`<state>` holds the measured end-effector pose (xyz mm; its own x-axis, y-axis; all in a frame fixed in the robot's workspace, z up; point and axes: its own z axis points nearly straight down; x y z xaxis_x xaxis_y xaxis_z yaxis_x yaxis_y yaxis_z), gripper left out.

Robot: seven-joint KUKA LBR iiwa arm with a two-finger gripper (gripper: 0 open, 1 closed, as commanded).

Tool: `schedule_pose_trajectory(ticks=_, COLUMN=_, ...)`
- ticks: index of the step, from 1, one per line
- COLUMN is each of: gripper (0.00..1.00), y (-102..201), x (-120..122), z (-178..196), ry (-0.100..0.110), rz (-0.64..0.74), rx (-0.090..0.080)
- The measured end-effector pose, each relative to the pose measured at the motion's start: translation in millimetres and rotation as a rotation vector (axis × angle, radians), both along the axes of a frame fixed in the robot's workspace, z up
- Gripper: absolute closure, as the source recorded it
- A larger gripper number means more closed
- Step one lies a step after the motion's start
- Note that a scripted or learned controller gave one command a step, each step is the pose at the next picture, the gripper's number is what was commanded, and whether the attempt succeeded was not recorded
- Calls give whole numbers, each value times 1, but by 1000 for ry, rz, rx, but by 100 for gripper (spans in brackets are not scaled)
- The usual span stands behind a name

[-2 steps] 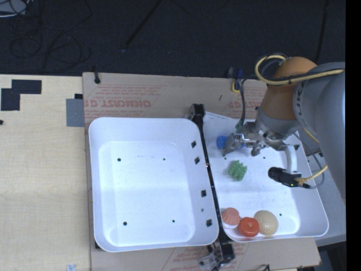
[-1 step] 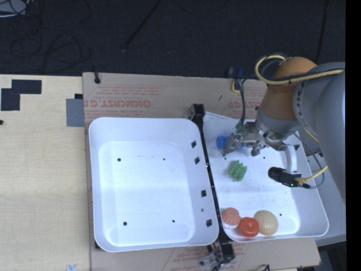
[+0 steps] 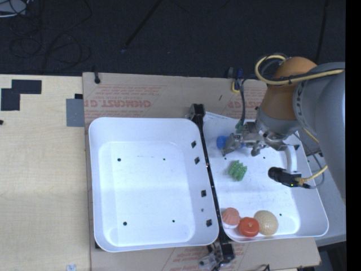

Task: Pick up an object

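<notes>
Worktop (image 3: 39, 179) of pale wood runs along your left, with a cardboard sheet (image 3: 146, 95) under both bins. You see the left bin (image 3: 96, 151) first, a shallow white tray with a few small dark holes in its floor. A black divider strip (image 3: 204, 174) separates it from the right bin (image 3: 316, 219).

In the right bin, a small blue object (image 3: 221, 143) lies near the upper left corner, just beside the fingers. Below it, apart from everything else, sits a green knobbly object (image 3: 238, 170). Along the bin's lower edge you have three things clustered together: a pinkish piece (image 3: 230, 215), a red round object (image 3: 249, 226) touching it, and a pale yellowish ball (image 3: 266, 222) on the right.

The gripper (image 3: 243, 141) hangs low over the upper part of the right bin, pointing left toward the blue object. Its fingers appear slightly parted with nothing between them, though the metalwork is small and blurred. The grey arm (image 3: 321, 112) and its orange band (image 3: 285, 92) fill your right side.
</notes>
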<state>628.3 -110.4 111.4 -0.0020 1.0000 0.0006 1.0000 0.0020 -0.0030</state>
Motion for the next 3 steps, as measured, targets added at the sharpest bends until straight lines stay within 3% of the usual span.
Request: schedule_pose_trajectory(ticks=3, gripper=0, y=0, x=0, z=0, ry=0, rz=0, rx=0)
